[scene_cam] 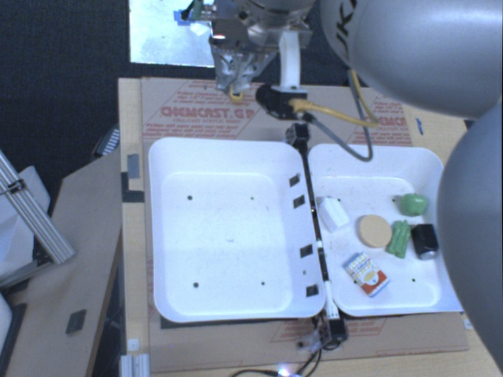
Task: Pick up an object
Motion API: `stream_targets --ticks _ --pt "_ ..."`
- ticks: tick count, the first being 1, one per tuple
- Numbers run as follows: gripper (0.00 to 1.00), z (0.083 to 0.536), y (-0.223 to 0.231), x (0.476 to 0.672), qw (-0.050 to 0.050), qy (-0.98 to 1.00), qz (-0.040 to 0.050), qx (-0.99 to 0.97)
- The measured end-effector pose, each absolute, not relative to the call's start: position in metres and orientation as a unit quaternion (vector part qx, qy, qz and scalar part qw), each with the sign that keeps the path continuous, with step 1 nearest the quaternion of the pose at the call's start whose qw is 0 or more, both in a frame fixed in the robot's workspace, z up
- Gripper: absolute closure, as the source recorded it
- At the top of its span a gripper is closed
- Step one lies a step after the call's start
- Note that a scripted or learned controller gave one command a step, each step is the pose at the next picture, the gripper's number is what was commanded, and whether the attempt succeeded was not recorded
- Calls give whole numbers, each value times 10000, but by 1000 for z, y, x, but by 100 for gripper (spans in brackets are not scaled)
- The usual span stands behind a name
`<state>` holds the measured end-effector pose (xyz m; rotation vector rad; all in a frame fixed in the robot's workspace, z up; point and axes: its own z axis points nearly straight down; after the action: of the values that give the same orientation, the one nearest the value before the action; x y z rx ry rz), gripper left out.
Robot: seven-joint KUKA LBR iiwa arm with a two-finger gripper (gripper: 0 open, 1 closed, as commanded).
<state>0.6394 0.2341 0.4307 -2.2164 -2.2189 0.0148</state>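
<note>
My gripper hangs high above the bench, beyond the far rim of the left bin, over the cardboard sheet. A small yellowish spot shows at its tip; I cannot tell what it is. The right bin holds the objects: a white block, a tan round disc, a green rounded piece, a green elongated piece, a black object and a small red, blue and yellow box. All of them lie well to the right of and nearer than the gripper.
The arm's grey body covers the upper right and right side of the view. A yellow cable runs from the wrist over the right bin's far edge. A black divider with clips separates the bins. A metal frame stands at the left.
</note>
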Motion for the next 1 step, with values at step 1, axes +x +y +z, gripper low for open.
stream_targets --ticks 1 --pt "100 542 234 669 -34 -7088 -65 -7054"
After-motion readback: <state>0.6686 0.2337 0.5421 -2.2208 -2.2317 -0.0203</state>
